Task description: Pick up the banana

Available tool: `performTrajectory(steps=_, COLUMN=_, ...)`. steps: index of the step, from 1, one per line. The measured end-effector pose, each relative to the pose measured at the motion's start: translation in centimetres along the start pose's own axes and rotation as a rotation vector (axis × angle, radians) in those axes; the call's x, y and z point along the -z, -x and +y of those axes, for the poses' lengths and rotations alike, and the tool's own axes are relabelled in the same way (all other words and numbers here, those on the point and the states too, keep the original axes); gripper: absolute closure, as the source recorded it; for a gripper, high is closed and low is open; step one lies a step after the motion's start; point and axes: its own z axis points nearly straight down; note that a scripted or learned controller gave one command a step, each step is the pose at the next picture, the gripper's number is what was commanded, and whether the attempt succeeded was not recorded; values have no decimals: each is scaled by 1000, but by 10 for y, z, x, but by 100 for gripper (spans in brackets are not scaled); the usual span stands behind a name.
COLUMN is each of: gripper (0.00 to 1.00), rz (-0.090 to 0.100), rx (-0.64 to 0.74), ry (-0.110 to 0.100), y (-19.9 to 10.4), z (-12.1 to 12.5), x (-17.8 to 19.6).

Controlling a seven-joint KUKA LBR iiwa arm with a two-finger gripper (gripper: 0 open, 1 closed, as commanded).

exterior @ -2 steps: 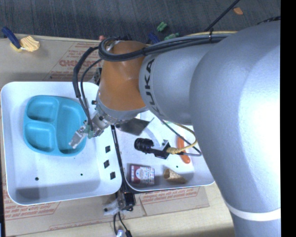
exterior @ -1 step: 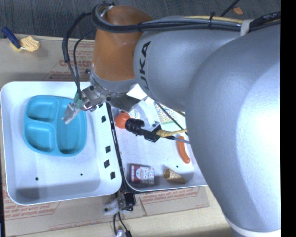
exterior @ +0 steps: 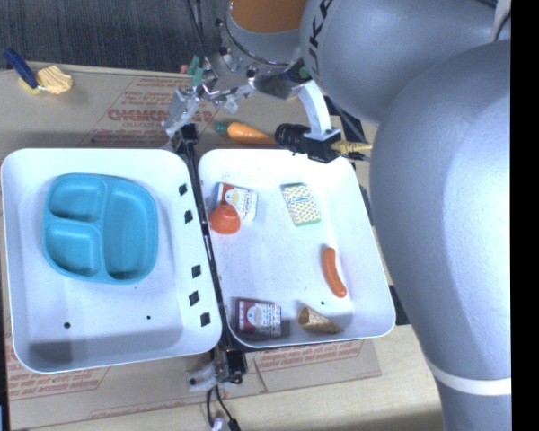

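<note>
Glossy white plastic bins [exterior: 18, 241], smooth matt blue plastic tray [exterior: 99, 227], printed brown cardboard [exterior: 117, 106] beneath.

Two bins sit side by side on the surface [exterior: 117, 106]. The left bin [exterior: 18, 241] holds a divided plate [exterior: 99, 225]. In the right bin [exterior: 364, 241], a small carton [exterior: 236, 202] and a packet [exterior: 300, 204] lie at the back, a hot dog [exterior: 333, 271] on the right, and a box [exterior: 258, 318] beside a cone [exterior: 317, 320] at the front. Behind the right bin lies a carrot [exterior: 247, 133] — far left, a small toy [exterior: 49, 80]
</note>
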Motion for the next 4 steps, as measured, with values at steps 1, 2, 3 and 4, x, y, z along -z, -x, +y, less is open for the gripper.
performTrajectory(steps=1, gripper=0, rz=1, rx=-357, ry=-3, y=-100, z=39, x=2)
performTrajectory(steps=2, gripper=100, rz=0, rx=-347, ry=-6, y=-102, z=39, x=12)
performTrajectory(steps=3, gripper=100, rz=1, rx=-413, ry=-8, y=-68, z=6, x=-79)
performTrajectory(steps=4, gripper=100, rz=1, rx=-789, ry=-7, y=-159, z=4, x=-59)
